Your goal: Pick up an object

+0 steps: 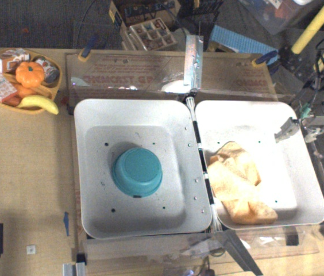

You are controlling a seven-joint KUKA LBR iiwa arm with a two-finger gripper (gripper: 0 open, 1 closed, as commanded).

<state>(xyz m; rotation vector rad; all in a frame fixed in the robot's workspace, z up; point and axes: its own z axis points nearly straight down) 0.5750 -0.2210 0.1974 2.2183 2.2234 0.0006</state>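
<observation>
Fingers (286,129) at the right bin's (300,211) far-right edge, can't tell their opening. Cloth (236,183) lies below-left of them, apart. Drop onto a raised fold, pinch deep.

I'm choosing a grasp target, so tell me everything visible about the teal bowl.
The teal bowl is round, smooth and plastic-looking. It appears to sit upside down, base up, near the middle of the left bin. It rests on the bin floor, with nothing else touching it, clear of the walls.
</observation>
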